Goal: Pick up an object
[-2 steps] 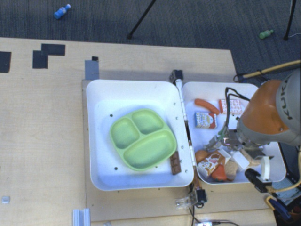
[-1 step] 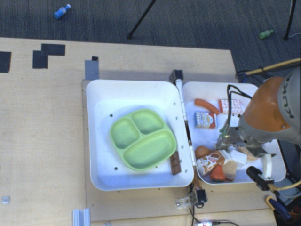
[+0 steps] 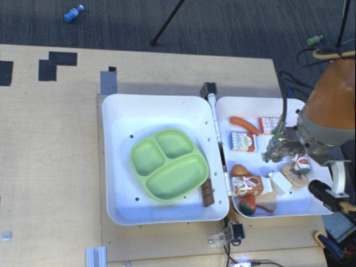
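The right bin holds several small items. An orange-red sausage lies at its back, with a blue and white carton just in front of it and a red and white box beside it. Nearer the front are a brown piece, a brown printed packet, a red and green fruit and a white block. My gripper hangs over the middle of this bin, right of the carton. A round red and white item lies partly under the wrist.
The left bin bears a green divided plate, and a brown bar leans at that bin's front right. The grey and orange arm covers the right bin's far right side. A black clip sits where the bins meet.
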